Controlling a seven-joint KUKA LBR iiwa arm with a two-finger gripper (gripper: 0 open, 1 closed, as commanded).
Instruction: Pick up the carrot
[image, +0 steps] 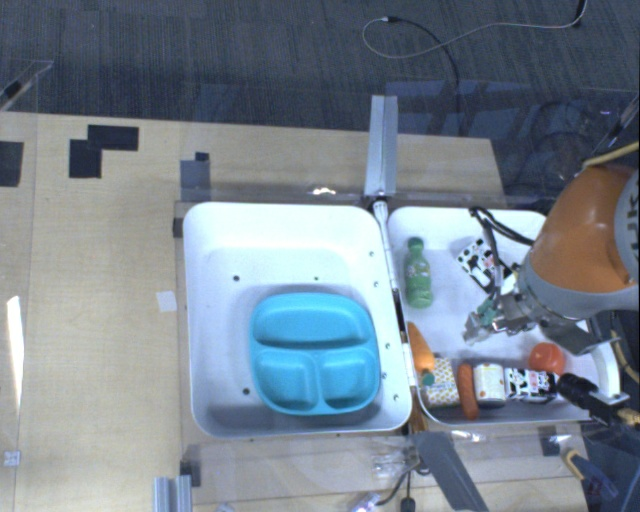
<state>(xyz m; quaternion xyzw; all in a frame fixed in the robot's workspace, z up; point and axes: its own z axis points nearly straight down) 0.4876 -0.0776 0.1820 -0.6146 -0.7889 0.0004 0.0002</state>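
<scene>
Now, gripper (487, 318): low over the middle of the right bin (440, 225), reaching in from the right; whether its jaws are spread or closed cannot be told, and nothing is seen between them.
Carrot (422, 349): left of the jaws and a little nearer the camera, lying along the bin's left wall, apart from the gripper.
Green bottle (417, 271): left of the jaws, farther back, lying by the same wall.
Black-and-white spotted item (478, 259): just behind the jaws.
Small packages (490, 383): in a row along the front wall, before the jaws.
Red-orange ball (547, 357): right of the jaws, near the front.
Left bin (220, 240): well left, holding a blue divided tray (314, 351).
</scene>
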